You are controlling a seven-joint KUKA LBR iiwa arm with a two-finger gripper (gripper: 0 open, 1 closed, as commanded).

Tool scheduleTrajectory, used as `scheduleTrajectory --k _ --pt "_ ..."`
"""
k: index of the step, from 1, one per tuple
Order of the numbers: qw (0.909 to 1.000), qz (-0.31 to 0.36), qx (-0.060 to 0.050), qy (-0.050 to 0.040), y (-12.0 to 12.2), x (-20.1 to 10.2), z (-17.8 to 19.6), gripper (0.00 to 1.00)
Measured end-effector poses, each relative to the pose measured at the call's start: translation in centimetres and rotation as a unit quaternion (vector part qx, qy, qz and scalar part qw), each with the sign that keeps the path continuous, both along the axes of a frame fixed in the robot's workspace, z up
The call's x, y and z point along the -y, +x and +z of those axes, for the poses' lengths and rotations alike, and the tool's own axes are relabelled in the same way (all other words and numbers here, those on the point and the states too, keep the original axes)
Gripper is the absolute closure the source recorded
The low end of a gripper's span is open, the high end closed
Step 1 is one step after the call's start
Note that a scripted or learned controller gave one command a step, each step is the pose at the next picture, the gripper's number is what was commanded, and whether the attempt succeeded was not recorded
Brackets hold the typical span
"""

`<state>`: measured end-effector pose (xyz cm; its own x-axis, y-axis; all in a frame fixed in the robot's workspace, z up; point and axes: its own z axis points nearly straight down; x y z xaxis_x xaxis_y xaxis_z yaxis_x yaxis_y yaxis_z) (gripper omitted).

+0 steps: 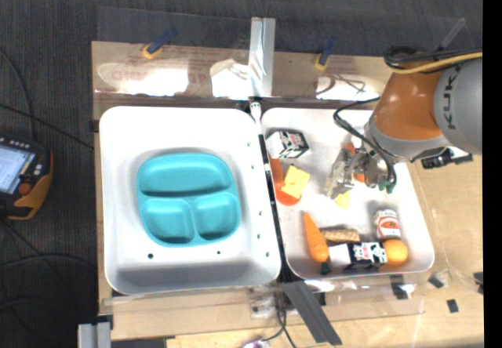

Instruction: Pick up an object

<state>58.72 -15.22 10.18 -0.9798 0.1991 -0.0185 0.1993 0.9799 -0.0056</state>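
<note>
My gripper hangs low over the middle of the right bin, below the arm's orange band. A small yellow piece lies just under its tip. A small orange-red object sits right beside the gripper on its right. To its left are a yellow cheese wedge and a black-and-white carton. Along the bin's front lie a carrot, a brown bar, a second black-and-white carton, an orange and a red can.
The left bin holds a teal divided plate. An orange piece leans against the right bin's left wall. A black cable loops beside the wrist. A handheld pendant lies on the floor at far left.
</note>
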Motion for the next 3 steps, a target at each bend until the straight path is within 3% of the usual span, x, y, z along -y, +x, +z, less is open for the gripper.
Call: scheduleTrajectory --k 1,2,3 --pt "1.0 0.0 0.0 0.0001 0.0 0.0 0.0 0.0" --pt "0.9996 -0.026 -0.002 0.0029 0.7 -3.1 -1.1 0.0" --pt "0.998 -0.064 0.0 0.004 -0.6 -5.7 -1.1 0.0"
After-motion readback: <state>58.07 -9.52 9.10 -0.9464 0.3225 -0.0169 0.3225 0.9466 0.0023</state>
